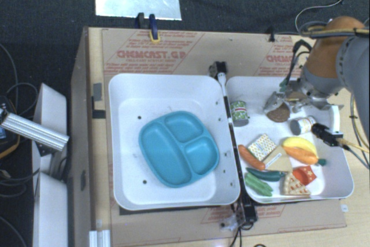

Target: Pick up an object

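Toy foods point(281, 166) lie crowded in the right bin point(346, 185); the gripper point(277, 102) hangs over a brown disc point(278, 115), its grip impossible to tell.

Even overhead light, soft shadows, slightly grainy, mild blur.

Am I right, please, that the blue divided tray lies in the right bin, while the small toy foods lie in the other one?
Not quite: the camera view shows the blue divided tray in the left bin. The small toy foods lie in the right bin.
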Tool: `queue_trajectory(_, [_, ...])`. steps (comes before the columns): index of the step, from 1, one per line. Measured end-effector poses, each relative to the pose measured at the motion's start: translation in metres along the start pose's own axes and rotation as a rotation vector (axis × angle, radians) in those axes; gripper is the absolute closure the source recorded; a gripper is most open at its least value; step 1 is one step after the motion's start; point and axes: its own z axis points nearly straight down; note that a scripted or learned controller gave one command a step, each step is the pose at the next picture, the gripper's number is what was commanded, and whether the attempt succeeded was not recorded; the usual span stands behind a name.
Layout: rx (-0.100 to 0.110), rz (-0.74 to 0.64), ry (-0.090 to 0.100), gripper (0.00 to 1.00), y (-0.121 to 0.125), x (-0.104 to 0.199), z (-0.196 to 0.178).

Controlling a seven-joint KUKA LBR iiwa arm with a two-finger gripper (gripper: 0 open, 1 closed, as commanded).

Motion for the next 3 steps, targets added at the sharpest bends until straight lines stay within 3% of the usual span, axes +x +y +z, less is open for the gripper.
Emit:
queue_trajectory(1, [-0.003,-0.001,0.0,1.0,0.001,0.0,-0.011])
queue_trajectory(2, [-0.001,-0.003,0.002,1.0,0.029,0.075,-0.025])
queue_trajectory(3, [-0.004,0.001,-0.001,1.0,-0.024,0.038,-0.111])
